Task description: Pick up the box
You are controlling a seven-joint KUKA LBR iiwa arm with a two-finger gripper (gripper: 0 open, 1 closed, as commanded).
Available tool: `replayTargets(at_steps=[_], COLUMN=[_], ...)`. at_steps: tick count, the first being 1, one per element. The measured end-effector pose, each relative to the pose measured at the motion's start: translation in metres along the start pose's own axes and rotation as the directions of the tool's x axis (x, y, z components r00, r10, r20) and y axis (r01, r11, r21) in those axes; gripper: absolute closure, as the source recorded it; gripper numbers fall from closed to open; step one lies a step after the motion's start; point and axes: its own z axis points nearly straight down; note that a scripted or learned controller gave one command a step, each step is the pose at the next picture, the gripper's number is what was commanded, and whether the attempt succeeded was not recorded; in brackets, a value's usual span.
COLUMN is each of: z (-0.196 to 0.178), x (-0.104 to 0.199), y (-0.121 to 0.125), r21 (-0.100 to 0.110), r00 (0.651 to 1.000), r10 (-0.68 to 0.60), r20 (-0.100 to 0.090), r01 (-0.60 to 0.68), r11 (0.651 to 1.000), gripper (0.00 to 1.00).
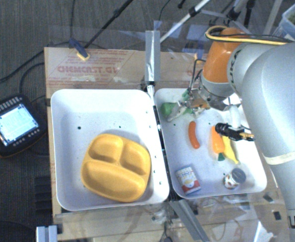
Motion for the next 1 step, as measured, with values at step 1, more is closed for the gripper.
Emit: replayTargets(at_steps=[1], z=[-0.0013], x=[0.0096], y=[-0.1123], r21=[-0.036], r00=[0.983], r10=[0.185], r20=[0.005], r01=[-0.185], r11=[0.982], gripper=[0.00])
